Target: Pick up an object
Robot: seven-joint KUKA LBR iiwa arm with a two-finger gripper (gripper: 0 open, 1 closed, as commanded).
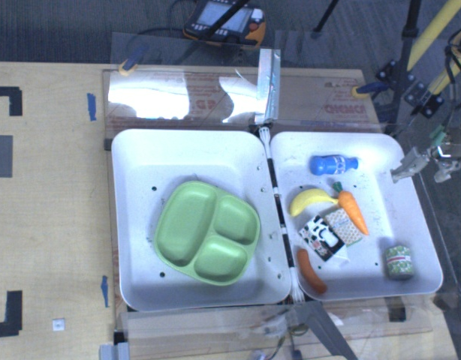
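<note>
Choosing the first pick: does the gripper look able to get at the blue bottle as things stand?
Probably yes. The blue bottle lies apart from the banana and carrot, nothing over it, and the gripper waits by that bin's right edge.

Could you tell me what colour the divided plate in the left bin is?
The divided plate is light green, seen in the camera view.

In the right bin (pixel 422 223) I see a blue bottle (pixel 333 163) lying on its side, a banana (pixel 311 200), a carrot (pixel 352 209), a black-and-white packet (pixel 323 237), a sausage (pixel 311 271) and a green can (pixel 399 261).
</note>
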